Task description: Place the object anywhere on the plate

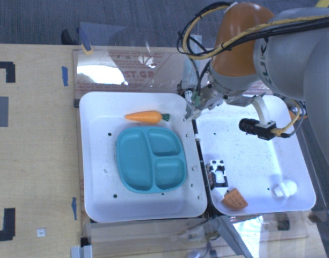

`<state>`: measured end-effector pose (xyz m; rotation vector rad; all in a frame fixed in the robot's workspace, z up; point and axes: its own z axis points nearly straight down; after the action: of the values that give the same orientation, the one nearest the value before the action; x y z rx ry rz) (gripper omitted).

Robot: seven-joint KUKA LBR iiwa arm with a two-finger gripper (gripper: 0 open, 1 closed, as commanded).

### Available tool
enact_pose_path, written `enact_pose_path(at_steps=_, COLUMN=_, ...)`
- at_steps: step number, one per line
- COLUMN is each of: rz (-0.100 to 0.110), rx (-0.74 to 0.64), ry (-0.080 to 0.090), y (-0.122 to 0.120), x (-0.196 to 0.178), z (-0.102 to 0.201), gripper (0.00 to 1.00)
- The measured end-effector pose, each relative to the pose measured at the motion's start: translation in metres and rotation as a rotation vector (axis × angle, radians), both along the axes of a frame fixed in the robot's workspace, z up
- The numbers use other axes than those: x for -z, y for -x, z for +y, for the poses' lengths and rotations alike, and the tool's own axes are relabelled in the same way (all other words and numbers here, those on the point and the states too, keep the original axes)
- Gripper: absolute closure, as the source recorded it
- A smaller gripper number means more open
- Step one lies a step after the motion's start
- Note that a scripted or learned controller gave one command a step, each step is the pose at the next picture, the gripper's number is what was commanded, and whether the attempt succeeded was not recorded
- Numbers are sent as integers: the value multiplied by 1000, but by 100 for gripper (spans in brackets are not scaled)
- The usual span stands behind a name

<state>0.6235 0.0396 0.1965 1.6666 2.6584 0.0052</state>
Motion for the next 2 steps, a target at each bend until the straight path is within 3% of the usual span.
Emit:
enact_pose_path(at_steps=1, rz=4, rx=-112, ry=0, y=120, x=-23, z=-7, gripper=100)
enact_pose_path(at_steps=2, rz=0, rx=-490, ry=5, y=95, x=-36, z=-92, gripper=100)
